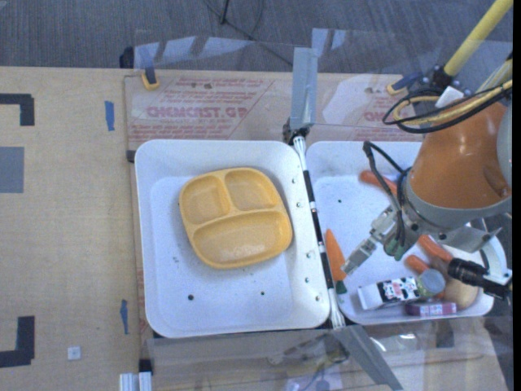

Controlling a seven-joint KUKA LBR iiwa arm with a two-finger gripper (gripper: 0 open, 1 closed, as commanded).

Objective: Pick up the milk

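A wooden bench (65, 243) stands on grey carpet, with cardboard taped flat along its far side. Two shallow white bins sit side by side on it. The left bin (163, 300) carries a yellow divided plate (236, 217), lying flat near its middle. The arm (460, 169), grey with an orange band, reaches in from the right over the right bin (342, 194). Its gripper (358, 259) hangs low over the right bin's left part, beside a carrot (334, 255) that lies along the left wall; whether the claw is released or clenched cannot be told. The milk (391, 292), a small white carton, lies on its side at the near edge of the right bin, apart from the gripper. A purple bar (430, 308) lies just beside it.
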